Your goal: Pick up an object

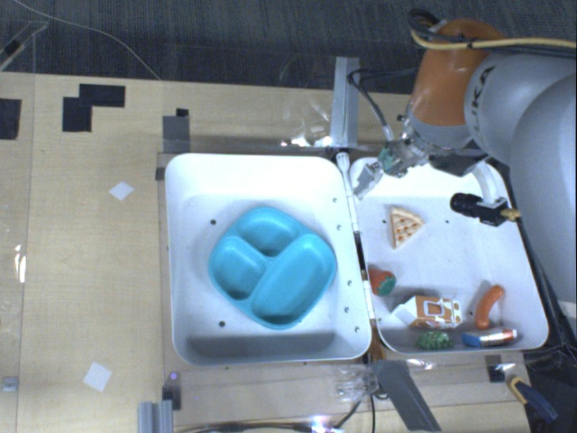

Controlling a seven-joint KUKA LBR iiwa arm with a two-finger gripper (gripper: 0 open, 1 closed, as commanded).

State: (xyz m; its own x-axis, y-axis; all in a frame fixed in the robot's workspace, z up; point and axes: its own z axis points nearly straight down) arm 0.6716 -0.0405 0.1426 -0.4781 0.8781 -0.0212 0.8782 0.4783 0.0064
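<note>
So the pincer [368, 175] hung over the top-left corner of the right bin [532, 282], right by the divider. Honestly couldn't tell if it was open or closed, and nothing visibly sat in it. Closest grab looked like the waffle wedge [405, 225], just below and to the right, its point aimed down. The other bits were well apart, along the bin's bottom edge

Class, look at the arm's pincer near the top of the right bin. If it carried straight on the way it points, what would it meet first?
The pincer angles down toward the left, so it would probably first meet the ridge between the two white bins, near the right bin's top-left corner. Depth is unclear from this single view.
</note>
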